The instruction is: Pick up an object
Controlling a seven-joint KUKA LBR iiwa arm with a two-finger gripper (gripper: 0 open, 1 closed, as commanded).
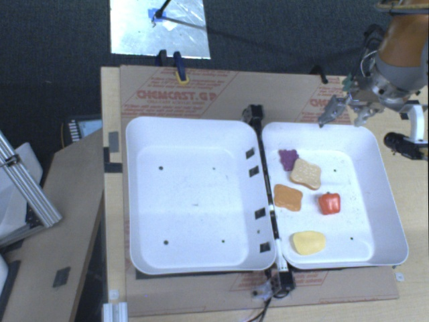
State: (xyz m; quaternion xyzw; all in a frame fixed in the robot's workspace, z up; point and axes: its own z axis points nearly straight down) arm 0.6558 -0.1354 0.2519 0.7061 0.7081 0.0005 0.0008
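Gripper [344,113] hovers over far edge of right bin [382,180], fingers apart, nothing between them. In that bin: purple piece [287,158], bread slice [306,174], orange piece [287,197], red pepper [329,203], yellow piece [308,242] near front edge.

The arm [405,35] is cut off by the top and right edges, so most of it is out of sight. The gripper [345,109] is small and blurry. The purple toy [287,158] is too small to tell what it is.
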